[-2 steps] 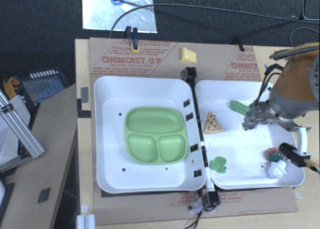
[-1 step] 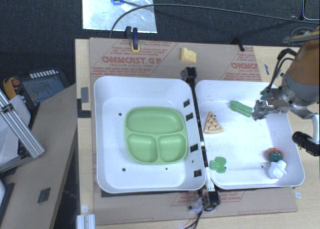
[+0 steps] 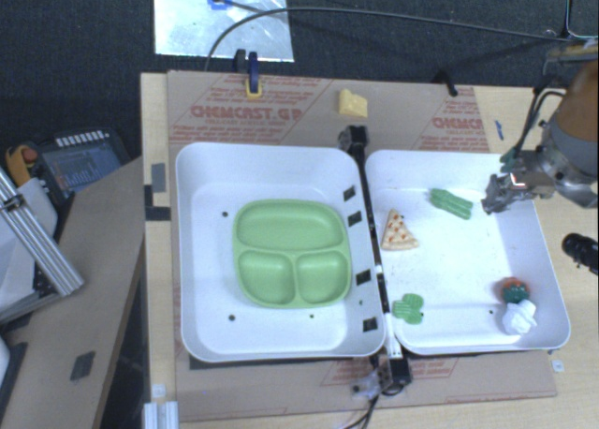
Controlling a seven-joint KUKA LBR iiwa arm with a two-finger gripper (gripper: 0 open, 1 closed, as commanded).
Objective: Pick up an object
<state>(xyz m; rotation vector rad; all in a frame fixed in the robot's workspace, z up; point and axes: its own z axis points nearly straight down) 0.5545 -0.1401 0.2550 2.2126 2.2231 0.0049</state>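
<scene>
The two-finger gripper (image 3: 499, 195) hangs over the right white bin (image 3: 541, 230), at its right side toward the far end; whether it is spread or pressed together I cannot tell. Just to its left lies a small green ridged plastic piece (image 3: 451, 202), long axis running left-right, slightly slanted, the likeliest target. Further left is a triangular pizza-slice toy (image 3: 398, 230); nearer, a green leafy toy (image 3: 408, 307) and a white-and-teal figure (image 3: 516, 307). The left white bin (image 3: 201, 193) holds a pale green divided plate (image 3: 290, 254).
</scene>
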